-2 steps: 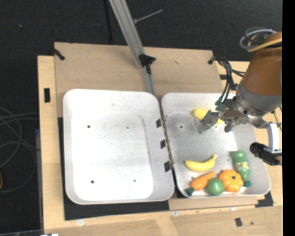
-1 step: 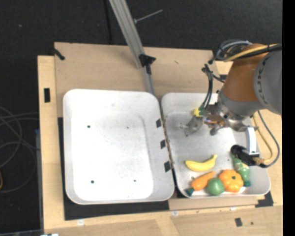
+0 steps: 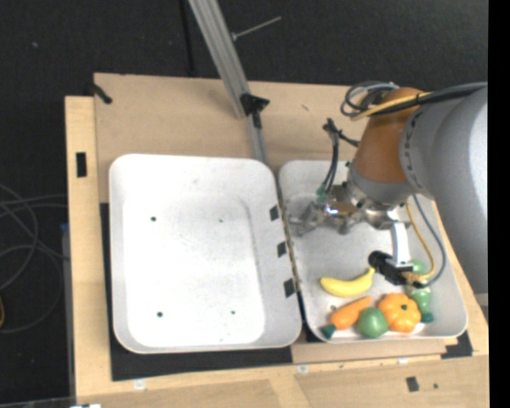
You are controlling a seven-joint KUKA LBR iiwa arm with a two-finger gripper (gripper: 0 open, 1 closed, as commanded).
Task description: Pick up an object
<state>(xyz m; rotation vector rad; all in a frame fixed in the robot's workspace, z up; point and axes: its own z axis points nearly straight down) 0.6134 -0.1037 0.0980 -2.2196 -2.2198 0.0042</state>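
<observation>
Reaches in from the right, with the gripper [image 3: 306, 219] low over the far left part of the right bin [image 3: 331, 249], just beside the wall shared with the left bin [image 3: 195, 253]. Cannot tell whether parted or closed: too blurred against the white floor.

Well apart from the gripper, toward the near side of the right bin, a yellow banana [image 3: 348, 284]. Long axis roughly left to right, with the right end raised a little toward the far side and the left end blunt, nearer the shared wall. Curve bowed toward the near edge.

Just nearer than the banana, an orange carrot [image 3: 348, 313], long axis slanting from near left to far right, its thin end pointing near left. Touching its right end, a round green fruit [image 3: 372, 322]. Right of that, a ribbed orange fruit [image 3: 399, 310] against the bin's near right corner.

Both bins side by side on the pale wooden bench [image 3: 170, 109].
</observation>
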